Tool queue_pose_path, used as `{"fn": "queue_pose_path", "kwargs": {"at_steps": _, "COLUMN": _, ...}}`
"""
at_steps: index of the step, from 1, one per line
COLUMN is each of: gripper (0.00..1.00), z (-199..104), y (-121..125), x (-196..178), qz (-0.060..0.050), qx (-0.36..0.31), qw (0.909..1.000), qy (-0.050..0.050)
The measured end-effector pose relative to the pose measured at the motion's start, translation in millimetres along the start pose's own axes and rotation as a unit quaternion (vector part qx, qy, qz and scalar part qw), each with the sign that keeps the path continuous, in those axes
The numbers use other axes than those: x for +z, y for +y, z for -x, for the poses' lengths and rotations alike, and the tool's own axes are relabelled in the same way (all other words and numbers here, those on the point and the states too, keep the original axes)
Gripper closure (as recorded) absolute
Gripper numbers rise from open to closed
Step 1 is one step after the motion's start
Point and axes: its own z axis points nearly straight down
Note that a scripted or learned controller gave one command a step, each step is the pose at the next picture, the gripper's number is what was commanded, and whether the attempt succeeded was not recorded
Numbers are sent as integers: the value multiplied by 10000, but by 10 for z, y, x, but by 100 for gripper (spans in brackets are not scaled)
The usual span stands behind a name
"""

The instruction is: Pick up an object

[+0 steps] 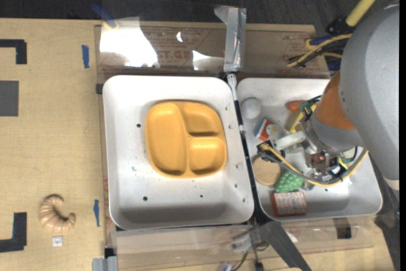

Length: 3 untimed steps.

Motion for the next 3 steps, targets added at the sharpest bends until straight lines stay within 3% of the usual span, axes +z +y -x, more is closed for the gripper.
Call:
{"fn": "queue_pose_path", "kwargs": {"at_steps": 1, "gripper": 0, "z": -959, "y": -206, "x": -1011, "qz": -18, "qx": -20, "qw": 10000, "qy": 7}}
{"fn": "queue_pose_path", "kwargs": {"at_steps": 2, "gripper": 0, "z": -526, "y": 321, "x": -179, "qz": -25, "qx": -75, "qw": 9999, "qy": -83}}
{"fn": "queue_pose_path", "kwargs": {"at_steps": 3, "gripper": 0, "z": -903, "y": 610, "x": -937, "qz": -7, "qx": -1, "qw": 10000, "qy": -7}}
